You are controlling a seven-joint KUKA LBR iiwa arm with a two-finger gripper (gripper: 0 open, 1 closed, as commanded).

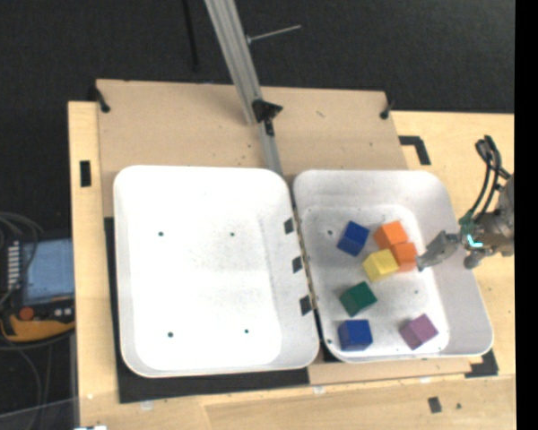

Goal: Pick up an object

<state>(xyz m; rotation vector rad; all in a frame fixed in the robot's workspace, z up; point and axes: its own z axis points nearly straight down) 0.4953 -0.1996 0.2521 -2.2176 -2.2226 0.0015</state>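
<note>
1. The tool (430, 253) reaches in from the right over the right bin (457, 325), its tip just beside the orange cubes; whether it is spread or pressed together I cannot tell.
2. Seven cubes lie in that bin: a blue cube (353, 238) at upper left, two orange cubes (394, 234) (405, 255) touching one another, and a yellow cube (379, 264) against the lower orange one.
3. Below sit a green cube (358, 297), a second blue (355, 333) and a purple cube (419, 331), apart from each other.
4. The cubes have no long axis (most sit turned at a slant to the bin walls).
5. The left bin (206, 267) lies beside it on the tabletop (85, 133).
</note>
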